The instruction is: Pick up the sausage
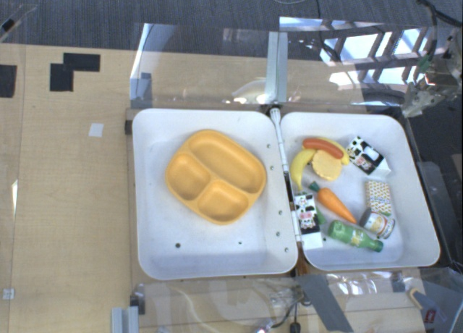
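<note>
The sausage is a short red-orange link lying near the back of the right bin. It rests against the top of a banana and a round yellow piece. My gripper hangs at the far upper right, beyond the right bin's back corner and well away from the sausage. It is partly cut off by the frame edge and blends into the reflections there.
The right bin also holds a carrot, two cow-print cartons, a green bottle, a small can and a patterned box. The left bin holds a yellow divided plate. A metal divider stands behind the bins.
</note>
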Robot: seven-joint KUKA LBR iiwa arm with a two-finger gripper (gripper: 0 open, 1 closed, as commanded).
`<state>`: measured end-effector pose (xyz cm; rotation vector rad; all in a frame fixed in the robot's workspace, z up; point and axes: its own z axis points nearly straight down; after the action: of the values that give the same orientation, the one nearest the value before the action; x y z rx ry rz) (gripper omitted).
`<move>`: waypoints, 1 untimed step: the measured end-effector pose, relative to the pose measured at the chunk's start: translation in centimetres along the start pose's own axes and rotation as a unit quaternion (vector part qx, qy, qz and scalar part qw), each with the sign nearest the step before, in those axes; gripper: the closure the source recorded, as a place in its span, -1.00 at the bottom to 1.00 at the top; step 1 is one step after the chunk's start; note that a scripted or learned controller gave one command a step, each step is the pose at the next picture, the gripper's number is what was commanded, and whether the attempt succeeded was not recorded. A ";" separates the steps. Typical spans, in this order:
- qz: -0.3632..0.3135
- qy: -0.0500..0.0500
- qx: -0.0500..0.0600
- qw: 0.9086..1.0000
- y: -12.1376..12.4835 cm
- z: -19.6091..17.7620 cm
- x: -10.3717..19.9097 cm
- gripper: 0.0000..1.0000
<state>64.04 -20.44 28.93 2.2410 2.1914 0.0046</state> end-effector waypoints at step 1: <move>-0.005 -0.002 -0.004 1.000 0.2 -1.3 0.1 1.00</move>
<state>64.23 -20.32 30.21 2.2250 2.1960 0.0089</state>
